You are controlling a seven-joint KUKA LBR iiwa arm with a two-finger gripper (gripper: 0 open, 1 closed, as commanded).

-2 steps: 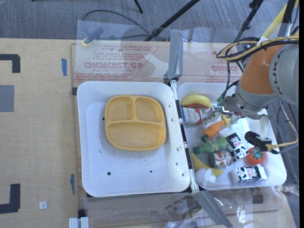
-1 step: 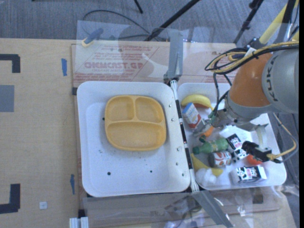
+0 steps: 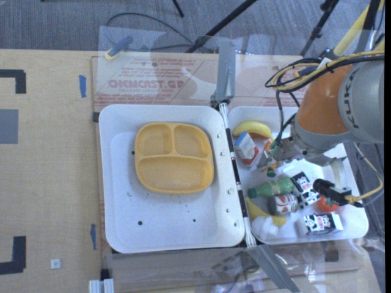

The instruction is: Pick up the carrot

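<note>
- The carrot (image 3: 267,146) lies in the right bin (image 3: 357,224), a small orange piece beside the milk carton (image 3: 245,148) and below the banana (image 3: 252,128).
- The tool (image 3: 275,157) hangs just right of it; whether it is wide or narrow, I cannot tell.
- The carrot's long axis looks near upright in the view, though mostly hidden.

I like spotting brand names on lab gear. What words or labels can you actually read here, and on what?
"KUKA", partly visible, on the grey arm.
"CHEMCAST GP", faint red print, on the clear sheet behind the bins.
Printing on the small cartons in the right bin: too small to read.
</note>
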